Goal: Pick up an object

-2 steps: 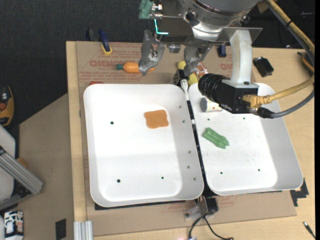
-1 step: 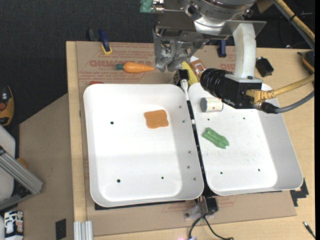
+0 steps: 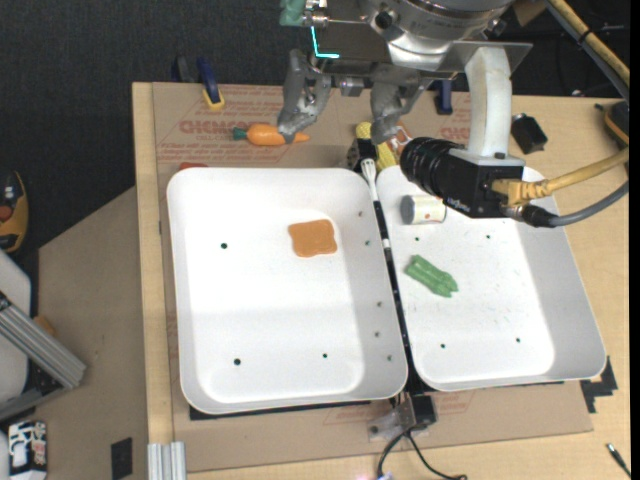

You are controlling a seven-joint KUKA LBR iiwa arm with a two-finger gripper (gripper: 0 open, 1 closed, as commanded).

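The gripper point(image 3: 340, 103) hangs at the far edge of the bench, above the seam between the two bins, its two fingers spread apart with nothing between them. A toy carrot point(image 3: 266, 135) lies on the cardboard just beside the left finger point(image 3: 297, 103), at about eight o'clock from the gripper. An orange flat piece point(image 3: 313, 238) rests in the left bin point(image 3: 200, 298) toward six o'clock. A green object point(image 3: 432, 275) lies in the right bin point(image 3: 540, 338), toward five o'clock. The arm's upper body is cut off by the top edge.
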